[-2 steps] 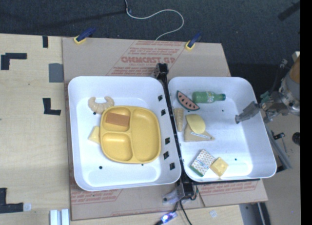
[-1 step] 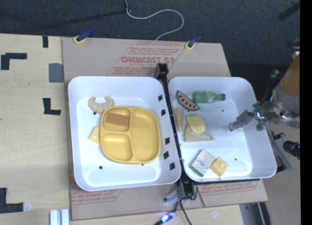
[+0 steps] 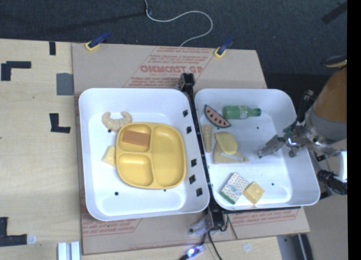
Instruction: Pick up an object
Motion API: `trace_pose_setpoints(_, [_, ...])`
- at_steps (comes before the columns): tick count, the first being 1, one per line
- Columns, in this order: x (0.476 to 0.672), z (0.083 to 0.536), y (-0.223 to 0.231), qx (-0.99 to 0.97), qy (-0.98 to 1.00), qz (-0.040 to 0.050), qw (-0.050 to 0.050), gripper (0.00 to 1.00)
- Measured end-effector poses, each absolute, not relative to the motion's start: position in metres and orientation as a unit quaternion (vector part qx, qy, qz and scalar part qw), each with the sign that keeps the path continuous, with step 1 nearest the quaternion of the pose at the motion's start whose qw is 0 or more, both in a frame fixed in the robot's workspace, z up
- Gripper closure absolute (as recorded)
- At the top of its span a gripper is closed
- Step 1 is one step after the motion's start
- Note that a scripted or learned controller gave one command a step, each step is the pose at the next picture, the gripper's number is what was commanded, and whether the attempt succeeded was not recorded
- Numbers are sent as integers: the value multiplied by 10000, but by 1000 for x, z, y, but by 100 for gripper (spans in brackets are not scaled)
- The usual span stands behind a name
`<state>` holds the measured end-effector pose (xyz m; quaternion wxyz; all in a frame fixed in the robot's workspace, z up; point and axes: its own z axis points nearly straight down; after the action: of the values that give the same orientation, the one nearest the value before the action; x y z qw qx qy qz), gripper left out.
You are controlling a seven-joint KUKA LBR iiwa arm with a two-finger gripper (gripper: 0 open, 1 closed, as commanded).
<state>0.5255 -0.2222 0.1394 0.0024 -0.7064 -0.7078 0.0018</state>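
We see two shallow white bins side by side on the worktop [image 3: 34,140], resting on a sheet of cardboard [image 3: 163,67].

In the left bin [image 3: 93,197] lies a yellow divided plate [image 3: 161,160] with a brown slab [image 3: 135,137] in its upper left compartment. A pale croissant [image 3: 115,119] sits just above the plate's upper left corner, and a small yellow wedge [image 3: 109,155] pokes out from beside the plate's left edge.

In the right bin [image 3: 282,104] we find a watermelon slice [image 3: 216,116] near the top left, with a green bottle [image 3: 240,111] lying on its side just to the right of it. Below them rest a pale cone [image 3: 208,137] against the bin's left wall and a yellow rounded piece [image 3: 226,142] on a flat yellow slab [image 3: 228,157]. Near the bottom edge sit a checkered packet [image 3: 233,188] and, touching it on the right, a yellow block [image 3: 253,192].

The arm [image 3: 333,104] comes in from the right, and the end effector [image 3: 269,149] hangs low over the bare floor of the right bin, well apart from the nearest objects. Nothing sits between its fingers, and we cannot tell whether they are spread or closed. No object is lifted; all lie in the bins.
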Motion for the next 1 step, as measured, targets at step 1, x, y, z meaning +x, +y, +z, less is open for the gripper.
trace_pose_setpoints(1, [525, 86, -221, -7063, -7079, 14, 17, 0])
